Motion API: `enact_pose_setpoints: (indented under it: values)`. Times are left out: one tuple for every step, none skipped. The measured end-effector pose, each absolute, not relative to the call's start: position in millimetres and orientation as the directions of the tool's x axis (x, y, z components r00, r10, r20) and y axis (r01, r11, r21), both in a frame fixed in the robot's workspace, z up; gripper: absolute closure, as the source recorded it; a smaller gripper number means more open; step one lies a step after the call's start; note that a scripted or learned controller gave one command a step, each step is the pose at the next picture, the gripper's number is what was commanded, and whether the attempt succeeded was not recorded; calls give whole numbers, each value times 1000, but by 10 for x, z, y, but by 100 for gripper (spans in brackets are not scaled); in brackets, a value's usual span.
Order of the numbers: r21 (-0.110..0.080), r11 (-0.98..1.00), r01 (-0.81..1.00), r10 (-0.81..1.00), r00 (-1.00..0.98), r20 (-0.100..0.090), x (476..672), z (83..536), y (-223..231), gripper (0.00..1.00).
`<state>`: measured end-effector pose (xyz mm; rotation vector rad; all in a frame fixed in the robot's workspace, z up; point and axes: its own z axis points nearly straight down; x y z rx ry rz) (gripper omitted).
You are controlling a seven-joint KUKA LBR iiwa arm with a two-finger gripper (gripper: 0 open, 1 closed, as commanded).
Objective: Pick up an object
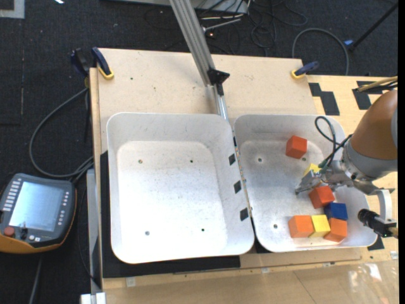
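A pale wooden bench (164, 81) stands on dark carpet (44, 24) strewn with cables (57, 122).

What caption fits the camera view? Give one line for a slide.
KUKA arm's gripper reaches into the right bin beside a red-orange block, near orange, yellow and blue blocks.

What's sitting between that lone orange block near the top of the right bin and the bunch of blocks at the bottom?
In the camera view, the pincer and a red-orange block lie between the lone orange block and the bottom cluster.
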<state>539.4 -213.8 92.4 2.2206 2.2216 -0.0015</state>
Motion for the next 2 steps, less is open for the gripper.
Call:
enact_pose_setpoints:
  values:
    - [-1,4,1000,1000,-4,1,5336,954,-1810,0]
    - [1,0,1000,1000,0,0,5337,954,-1827,0]
